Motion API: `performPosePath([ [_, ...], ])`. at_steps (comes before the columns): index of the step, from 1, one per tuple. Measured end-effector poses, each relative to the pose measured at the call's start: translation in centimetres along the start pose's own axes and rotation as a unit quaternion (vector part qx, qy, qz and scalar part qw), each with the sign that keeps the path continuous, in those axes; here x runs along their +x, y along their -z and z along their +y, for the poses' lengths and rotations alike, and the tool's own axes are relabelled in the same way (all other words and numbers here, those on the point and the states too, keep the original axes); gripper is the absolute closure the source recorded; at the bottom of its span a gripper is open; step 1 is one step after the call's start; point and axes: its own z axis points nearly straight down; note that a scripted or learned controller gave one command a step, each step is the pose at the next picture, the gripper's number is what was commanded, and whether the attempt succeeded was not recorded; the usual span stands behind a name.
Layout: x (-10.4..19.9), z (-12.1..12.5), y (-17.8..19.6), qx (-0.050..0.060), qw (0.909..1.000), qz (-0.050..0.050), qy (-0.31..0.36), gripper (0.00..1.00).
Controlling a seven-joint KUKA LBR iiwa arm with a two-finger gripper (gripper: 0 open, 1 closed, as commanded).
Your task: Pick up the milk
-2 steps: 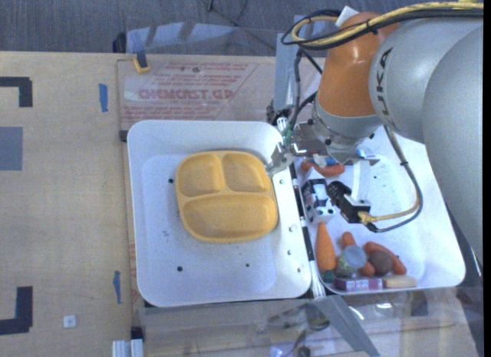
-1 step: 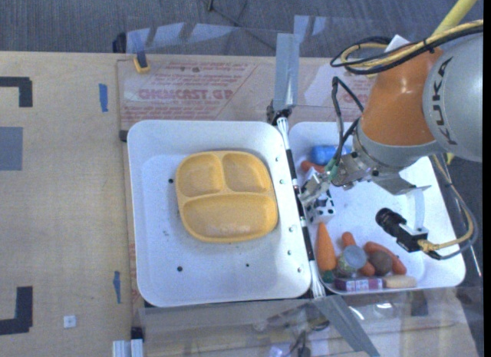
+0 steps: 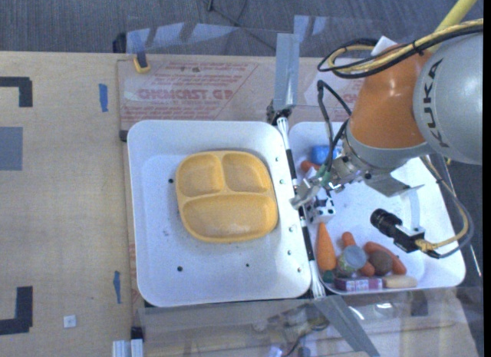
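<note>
We saw the grey arm with its orange band (image 3: 387, 106) reaching in from the right over the right-hand shallow white bin (image 3: 441, 259), its end effector (image 3: 316, 190) low at that bin's left edge, close to the divider between the two bins. Just beneath it sat a small white carton with black patches (image 3: 325, 207), which we took to be the milk; it lay at the left side of the right bin, just on the far side of the orange toy carrot (image 3: 326, 248). How far the end effector stood open we could not tell, nor whether it had hold of anything. The left-hand white bin (image 3: 146, 194) carried a yellow plastic divided plate (image 3: 226, 194). Along the near edge of the right bin lay a cluster of small toy foods (image 3: 372, 263), and a blue piece (image 3: 319, 153) sat on the far side. We judged the milk to be a light, stiff, rather smooth toy carton, best taken across two flat opposite faces near its middle, since a hold on an edge or corner might let it twist or slip out.
</note>
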Motion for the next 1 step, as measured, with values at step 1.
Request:
performPosePath([
  [1,3.18,1.47,6.66,0.0,0.9869,-0.001,-0.161,0.0],
])
